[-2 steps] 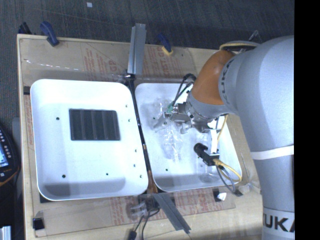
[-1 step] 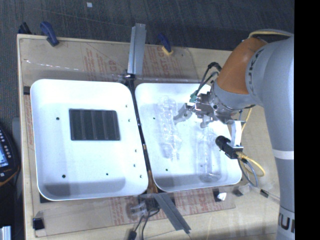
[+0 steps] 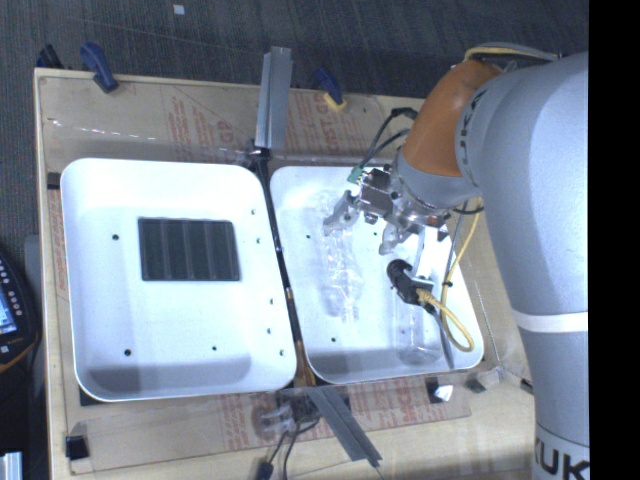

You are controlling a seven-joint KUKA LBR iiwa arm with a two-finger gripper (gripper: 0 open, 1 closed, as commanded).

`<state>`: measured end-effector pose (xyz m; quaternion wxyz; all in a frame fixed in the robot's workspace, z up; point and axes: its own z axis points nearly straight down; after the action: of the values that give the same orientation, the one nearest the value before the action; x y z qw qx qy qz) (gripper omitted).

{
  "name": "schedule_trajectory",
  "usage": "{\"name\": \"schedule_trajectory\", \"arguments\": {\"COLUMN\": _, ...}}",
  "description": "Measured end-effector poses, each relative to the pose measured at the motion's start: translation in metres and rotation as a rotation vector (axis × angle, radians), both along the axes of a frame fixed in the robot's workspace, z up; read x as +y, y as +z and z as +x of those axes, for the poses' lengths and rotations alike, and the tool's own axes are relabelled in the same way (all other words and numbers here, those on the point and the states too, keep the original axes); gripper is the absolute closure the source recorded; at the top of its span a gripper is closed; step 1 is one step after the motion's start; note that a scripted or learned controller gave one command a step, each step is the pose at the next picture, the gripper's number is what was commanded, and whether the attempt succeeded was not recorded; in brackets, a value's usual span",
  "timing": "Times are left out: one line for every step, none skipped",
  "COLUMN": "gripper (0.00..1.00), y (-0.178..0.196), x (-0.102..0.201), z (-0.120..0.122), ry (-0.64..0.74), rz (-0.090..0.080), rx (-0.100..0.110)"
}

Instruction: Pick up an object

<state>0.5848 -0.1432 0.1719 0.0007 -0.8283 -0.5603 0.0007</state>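
Poised over the right bin (image 3: 300,268), the tool (image 3: 375,213) hangs low at the upper middle of that bin, at the end of the grey arm (image 3: 530,168) with its orange band (image 3: 440,128). Whether it is open or closed cannot be told; metal parts and cables crowd the wrist.

Below the tool lies a clear, crinkled plastic object (image 3: 340,273), running lengthwise down the bin's floor and hard to separate from the white surface. A second clear item, apparently a bottle (image 3: 415,333), lies near the bin's right wall. A black connector (image 3: 402,280) and a yellow cable (image 3: 455,318) dangle from the wrist over that side, partly covering the bottle.

A dark ribbed rectangular block (image 3: 188,249) lies flat in the left bin (image 3: 90,358). Blue clamps (image 3: 98,66) grip the far edge of the counter (image 3: 150,113).
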Motion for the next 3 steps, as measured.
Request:
{"name": "schedule_trajectory", "arguments": {"gripper": 0.00, "y": -0.045, "x": -0.004, "z": 0.039, "ry": 0.170, "rz": 0.000, "rx": -0.001}}
{"name": "schedule_trajectory", "arguments": {"gripper": 0.00, "y": -0.018, "x": -0.002, "z": 0.020, "ry": 0.318, "rz": 0.003, "rx": 0.003}}
{"name": "schedule_trajectory", "arguments": {"gripper": 0.00, "y": 0.054, "x": -0.025, "z": 0.004, "ry": 0.151, "rz": 0.000, "rx": -0.001}}
